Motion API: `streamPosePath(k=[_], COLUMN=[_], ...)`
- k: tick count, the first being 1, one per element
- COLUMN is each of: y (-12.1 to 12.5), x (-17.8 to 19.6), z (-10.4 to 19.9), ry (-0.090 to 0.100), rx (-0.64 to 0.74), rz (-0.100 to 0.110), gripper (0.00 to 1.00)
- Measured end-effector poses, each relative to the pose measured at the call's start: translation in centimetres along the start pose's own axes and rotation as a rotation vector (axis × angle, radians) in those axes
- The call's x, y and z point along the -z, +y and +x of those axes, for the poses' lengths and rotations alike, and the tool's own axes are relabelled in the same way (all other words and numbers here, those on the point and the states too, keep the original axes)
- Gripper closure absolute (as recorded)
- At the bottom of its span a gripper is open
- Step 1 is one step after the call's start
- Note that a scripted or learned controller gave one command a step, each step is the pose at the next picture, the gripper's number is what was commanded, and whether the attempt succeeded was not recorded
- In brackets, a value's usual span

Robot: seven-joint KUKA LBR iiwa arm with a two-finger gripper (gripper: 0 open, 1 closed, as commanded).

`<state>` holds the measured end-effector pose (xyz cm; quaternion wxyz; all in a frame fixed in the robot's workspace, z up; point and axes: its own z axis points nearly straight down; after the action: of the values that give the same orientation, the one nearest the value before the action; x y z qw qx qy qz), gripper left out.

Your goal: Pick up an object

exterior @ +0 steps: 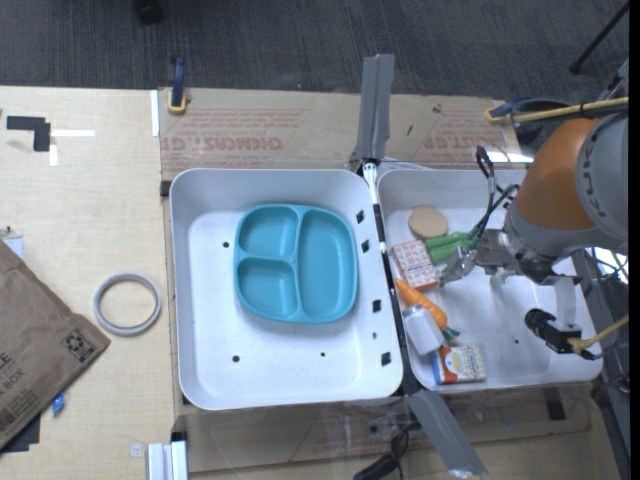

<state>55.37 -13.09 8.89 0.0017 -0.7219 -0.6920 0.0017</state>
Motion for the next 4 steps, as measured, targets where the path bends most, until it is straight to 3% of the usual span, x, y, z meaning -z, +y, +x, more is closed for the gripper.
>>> streamPosePath(k=[1,2,3,4], y=[9.5,10.4,10.5,9.5], x=[1.3,0.2,1.0,10.1], z=[0.5,3.5,3.6,10.4], ry=[-0.001,-0.002,-0.004,-0.001], rx=[-0.1,0.188,0.194,0.161], rz=[-0.001,-0.001,-0.001,-0.001], gripper=[0.0,0.0,1.0,1.0])
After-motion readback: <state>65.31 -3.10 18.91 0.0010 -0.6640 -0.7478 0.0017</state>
